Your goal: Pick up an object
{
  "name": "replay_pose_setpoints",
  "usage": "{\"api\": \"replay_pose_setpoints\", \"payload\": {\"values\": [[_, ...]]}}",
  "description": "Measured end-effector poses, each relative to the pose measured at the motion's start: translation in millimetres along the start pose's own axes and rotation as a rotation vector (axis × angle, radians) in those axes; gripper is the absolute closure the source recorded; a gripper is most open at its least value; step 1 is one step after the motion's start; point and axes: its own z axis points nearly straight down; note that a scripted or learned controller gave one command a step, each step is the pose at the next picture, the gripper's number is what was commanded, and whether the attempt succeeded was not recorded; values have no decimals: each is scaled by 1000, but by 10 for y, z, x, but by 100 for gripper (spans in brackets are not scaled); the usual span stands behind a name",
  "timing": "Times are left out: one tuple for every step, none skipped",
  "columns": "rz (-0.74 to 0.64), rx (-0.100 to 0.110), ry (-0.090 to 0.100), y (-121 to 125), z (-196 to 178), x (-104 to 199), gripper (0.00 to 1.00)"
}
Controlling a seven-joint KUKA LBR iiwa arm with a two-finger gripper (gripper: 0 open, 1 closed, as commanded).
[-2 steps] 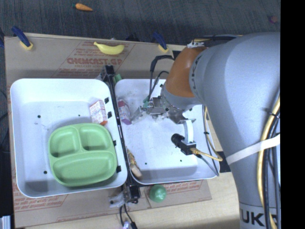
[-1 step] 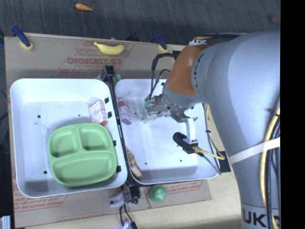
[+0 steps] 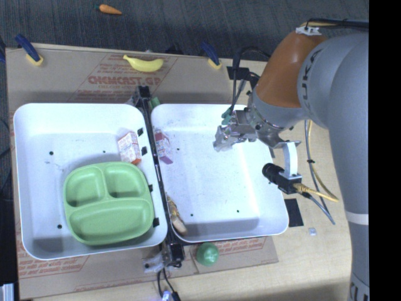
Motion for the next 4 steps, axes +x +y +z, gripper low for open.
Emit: {"api": "replay_pose_setpoints", "payload": {"values": [[-3, 6, 2, -530, 231, 615, 100], [-3, 6, 1, -530, 229, 611, 0], [-2, 9, 1, -243, 942, 58, 0], [1, 5, 2, -891, 796, -448, 0]]}}
